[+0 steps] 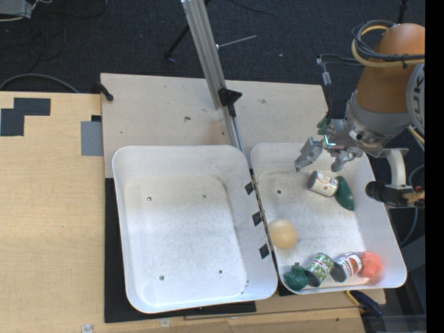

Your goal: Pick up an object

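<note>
Clutter is crowding the near corner of the right bin [388,238]: a dark green piece [297,277], a green-labelled can [320,266], a red-labelled can [347,266] and an orange-pink ball [372,264] are lying just beside one another against the front rim. A little farther in, a tan ball [283,234] is sitting near the divider between the bins. Farther still, a small white cylinder [323,184] is lying on its side, touching a green leaf-shaped piece [345,193]. The gripper [323,158] is hanging just above and behind that cylinder with its fingers spread apart and nothing between them, so the cylinder is looking like the likeliest target. To take it well, the arm should probably be lowering with the fingers straddling the cylinder's short width, keeping clear of the green piece on its far side. Room is lying open toward the divider and the bin's back rim, while the right wall is standing close. The left bin [132,186] is offering bare floor.
</note>
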You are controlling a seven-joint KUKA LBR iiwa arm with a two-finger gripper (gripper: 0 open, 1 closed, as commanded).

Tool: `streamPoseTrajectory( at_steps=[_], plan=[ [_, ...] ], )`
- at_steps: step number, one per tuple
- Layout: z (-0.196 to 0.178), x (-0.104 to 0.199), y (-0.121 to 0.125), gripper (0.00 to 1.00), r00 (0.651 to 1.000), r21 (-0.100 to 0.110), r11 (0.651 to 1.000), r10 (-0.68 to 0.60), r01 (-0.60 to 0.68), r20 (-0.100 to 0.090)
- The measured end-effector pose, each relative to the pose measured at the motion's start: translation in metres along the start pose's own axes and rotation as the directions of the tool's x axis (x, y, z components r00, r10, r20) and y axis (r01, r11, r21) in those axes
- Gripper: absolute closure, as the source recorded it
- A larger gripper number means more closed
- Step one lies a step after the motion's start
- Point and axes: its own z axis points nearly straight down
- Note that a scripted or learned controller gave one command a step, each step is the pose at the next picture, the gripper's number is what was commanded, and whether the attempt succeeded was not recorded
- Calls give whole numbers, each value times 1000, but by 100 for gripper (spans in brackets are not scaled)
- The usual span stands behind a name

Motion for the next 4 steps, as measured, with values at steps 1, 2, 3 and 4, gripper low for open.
streamPoseTrajectory(
  at_steps=[1,2,3,4],
  plan=[
    [-3,-1,1,0,1000,-5,1000,1,-1,1],
    [43,-5,-4,0,1000,0,1000,1,-1,1],
    [107,-2,-10,0,1000,2,1000,2,-2,0],
    [155,-1,-9,0,1000,-6,1000,3,-3,2]
  ],
)
